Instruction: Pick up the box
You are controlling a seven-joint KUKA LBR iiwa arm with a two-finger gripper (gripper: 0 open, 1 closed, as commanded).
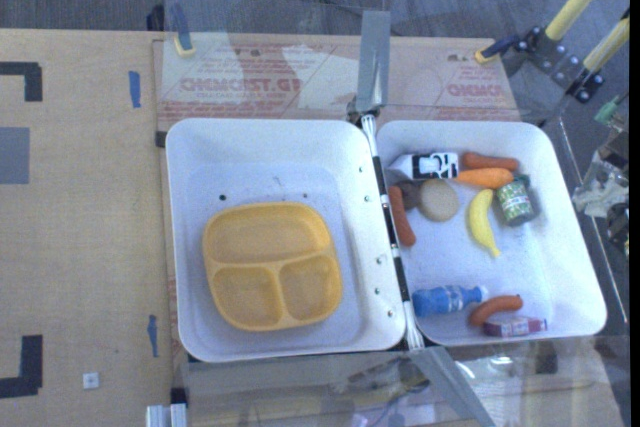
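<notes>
Box [432, 165], black and white, lies at the back of the right bin [560, 260], touching an orange carrot [484, 178], with a round tan item [438, 200] just in front. The left bin [190, 215] holds a yellow divided plate [272, 265]. Gripper [608, 190] is a blur at the right edge, outside the bin; claw state can't be told.

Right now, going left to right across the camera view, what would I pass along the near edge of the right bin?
Blue bottle → orange-red sausage-like piece → small red and white packet, which lies just nearer than the sausage's right end.
</notes>
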